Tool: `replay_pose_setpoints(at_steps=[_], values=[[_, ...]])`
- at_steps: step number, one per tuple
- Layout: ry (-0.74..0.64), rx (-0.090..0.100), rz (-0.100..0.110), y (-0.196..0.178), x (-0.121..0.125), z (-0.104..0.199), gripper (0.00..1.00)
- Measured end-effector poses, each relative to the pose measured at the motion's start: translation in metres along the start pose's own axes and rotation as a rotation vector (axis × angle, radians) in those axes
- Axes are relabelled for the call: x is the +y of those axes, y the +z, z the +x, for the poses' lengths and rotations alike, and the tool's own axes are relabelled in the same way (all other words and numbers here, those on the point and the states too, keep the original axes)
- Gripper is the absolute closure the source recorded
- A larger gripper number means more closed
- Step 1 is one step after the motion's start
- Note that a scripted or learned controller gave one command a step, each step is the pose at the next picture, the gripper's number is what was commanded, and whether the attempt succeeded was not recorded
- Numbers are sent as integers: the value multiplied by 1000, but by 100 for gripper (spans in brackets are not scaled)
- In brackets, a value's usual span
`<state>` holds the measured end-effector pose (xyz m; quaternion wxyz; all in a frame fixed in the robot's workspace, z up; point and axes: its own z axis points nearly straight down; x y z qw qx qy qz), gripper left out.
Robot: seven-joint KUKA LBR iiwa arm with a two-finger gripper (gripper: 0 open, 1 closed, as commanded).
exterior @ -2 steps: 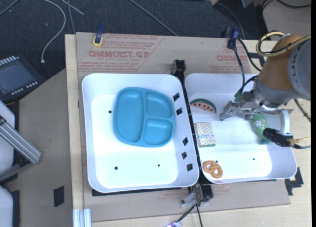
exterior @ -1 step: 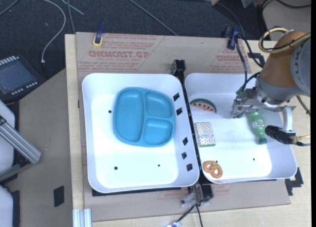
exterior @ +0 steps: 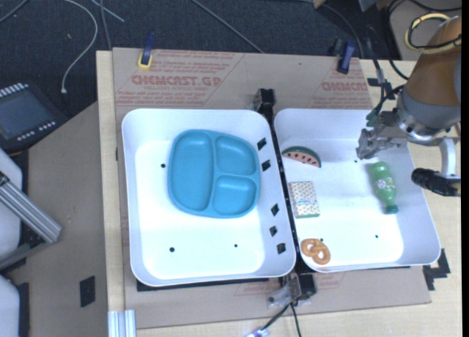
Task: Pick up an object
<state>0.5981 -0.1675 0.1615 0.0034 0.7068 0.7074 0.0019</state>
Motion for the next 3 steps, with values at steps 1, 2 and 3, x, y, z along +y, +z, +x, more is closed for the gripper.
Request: replay_pose_setpoints(at_steps=[1, 2, 3], values=[[0, 0, -1, -62, -5, -4, 100], [0, 1, 3, -81, -3, -4, 100], [-5, 4, 9, -69, 12, 46, 100]])
